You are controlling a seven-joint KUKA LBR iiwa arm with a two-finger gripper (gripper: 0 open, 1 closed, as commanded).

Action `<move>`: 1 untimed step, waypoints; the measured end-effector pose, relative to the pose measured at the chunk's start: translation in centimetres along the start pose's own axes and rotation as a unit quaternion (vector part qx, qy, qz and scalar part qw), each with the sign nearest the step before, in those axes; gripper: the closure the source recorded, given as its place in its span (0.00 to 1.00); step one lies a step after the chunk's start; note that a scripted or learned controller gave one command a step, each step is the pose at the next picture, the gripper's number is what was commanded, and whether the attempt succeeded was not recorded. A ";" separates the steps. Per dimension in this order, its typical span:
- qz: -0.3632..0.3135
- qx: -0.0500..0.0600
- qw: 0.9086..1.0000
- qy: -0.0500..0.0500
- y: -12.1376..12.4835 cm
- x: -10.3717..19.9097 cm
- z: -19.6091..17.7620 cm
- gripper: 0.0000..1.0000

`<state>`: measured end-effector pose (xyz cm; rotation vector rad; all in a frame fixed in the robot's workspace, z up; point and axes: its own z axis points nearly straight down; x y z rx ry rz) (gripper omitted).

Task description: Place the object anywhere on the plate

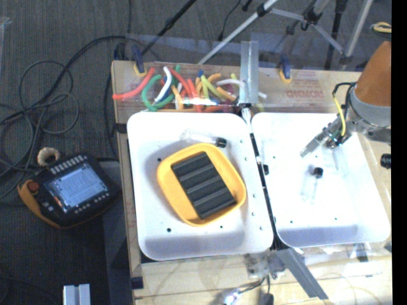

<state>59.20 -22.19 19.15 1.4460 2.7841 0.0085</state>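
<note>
Plate (166,173) sits in left bin; arm slants over right bin, hand (313,147) grip unclear.

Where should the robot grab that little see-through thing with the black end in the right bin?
Probably around the clear middle of the small see-through object, coming straight down from above. It seems to lie flat on the floor of the right bin, black end towards the back, with open space on both long sides, so fingers could close across its narrow width. The gripper hangs just behind it.
</note>
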 end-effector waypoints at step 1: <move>0.000 0.000 1.000 0.000 0.0 0.0 0.0 0.00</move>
